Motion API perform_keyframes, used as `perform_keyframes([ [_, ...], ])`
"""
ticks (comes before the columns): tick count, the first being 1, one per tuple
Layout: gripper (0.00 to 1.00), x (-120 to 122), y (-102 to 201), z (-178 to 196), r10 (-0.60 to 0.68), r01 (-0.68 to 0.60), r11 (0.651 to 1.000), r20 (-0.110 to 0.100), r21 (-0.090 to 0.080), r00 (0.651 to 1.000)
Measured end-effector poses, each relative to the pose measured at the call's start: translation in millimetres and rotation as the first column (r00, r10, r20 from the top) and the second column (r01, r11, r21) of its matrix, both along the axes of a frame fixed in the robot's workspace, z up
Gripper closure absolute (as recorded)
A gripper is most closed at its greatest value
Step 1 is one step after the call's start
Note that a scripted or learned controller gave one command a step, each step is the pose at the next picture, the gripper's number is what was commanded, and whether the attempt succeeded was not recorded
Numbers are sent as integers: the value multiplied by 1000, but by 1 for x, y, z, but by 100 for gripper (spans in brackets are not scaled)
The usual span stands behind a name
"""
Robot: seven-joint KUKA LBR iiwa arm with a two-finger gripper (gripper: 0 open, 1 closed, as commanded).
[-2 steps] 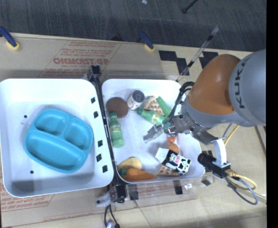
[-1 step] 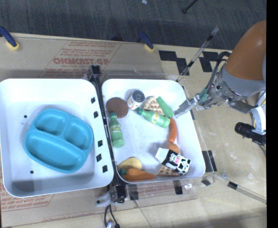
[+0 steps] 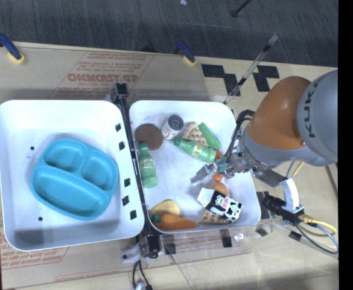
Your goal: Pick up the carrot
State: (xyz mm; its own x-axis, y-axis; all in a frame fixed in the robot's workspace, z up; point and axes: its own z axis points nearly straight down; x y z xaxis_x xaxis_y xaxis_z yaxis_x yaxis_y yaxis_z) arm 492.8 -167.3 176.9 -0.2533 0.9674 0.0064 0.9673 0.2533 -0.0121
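The carrot (image 3: 177, 223) lies at the near edge of the right bin (image 3: 164, 110), touching a yellowish piece (image 3: 167, 208) on its left and a waffle-like piece (image 3: 207, 217) on its right, so a grasp there can slip off or take a neighbour with it. The hand (image 3: 215, 173) is further right, well apart from the carrot and above other toys. Whether it is open, or has hold of the small orange thing (image 3: 219, 172) at its tip, I cannot tell, because the arm (image 3: 285, 122) covers that part.

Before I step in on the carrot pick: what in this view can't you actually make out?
- Gripper: finger state and contents unclear; arm body crowds it, small orange blur there.
- Carrot: near end merges with the bin wall.
- Small can: label too small.
- Black-and-white carton: print unreadable.
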Motion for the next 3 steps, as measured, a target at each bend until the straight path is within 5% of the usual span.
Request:
perform_keyframes([
  [1,0,-18,67,-77,-38,38,999,0,1,999],
  [2,100,-17,65,-66,-26,26,1000,1,-3,1000],
  [3,100,-15,18,72,150,-150,989,15,-7,989],
])
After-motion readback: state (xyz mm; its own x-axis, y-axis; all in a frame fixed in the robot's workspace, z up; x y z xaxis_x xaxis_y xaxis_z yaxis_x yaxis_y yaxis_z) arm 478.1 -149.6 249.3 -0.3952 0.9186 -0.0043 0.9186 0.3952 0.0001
